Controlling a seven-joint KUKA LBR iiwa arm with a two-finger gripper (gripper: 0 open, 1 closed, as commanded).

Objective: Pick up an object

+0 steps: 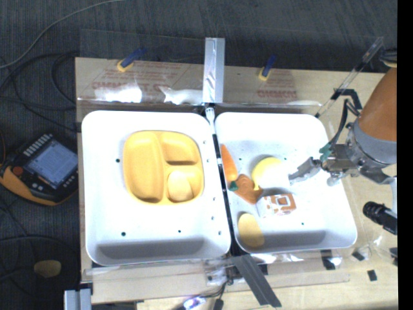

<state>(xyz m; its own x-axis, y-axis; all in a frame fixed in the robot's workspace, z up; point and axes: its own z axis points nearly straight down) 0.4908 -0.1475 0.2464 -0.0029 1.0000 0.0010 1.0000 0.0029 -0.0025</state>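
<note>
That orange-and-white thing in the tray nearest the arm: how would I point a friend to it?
Start at the right-hand white bin, the one beside the grey arm. Among the cluster of items along its left half, find the pale yellow ball; just below it lies the small flat white packet with orange printing. It is the only boxy, patterned item; its neighbours are plain yellow or orange.

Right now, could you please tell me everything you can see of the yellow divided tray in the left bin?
The yellow plastic-looking divided tray is a rounded rectangle with three hollows: a long one on its left side and two smaller ones on its right. It looks glossy and lies flat, open side up, near the middle of the left white bin, resting on the floor and apart from the walls. Nothing else touches it.
</note>
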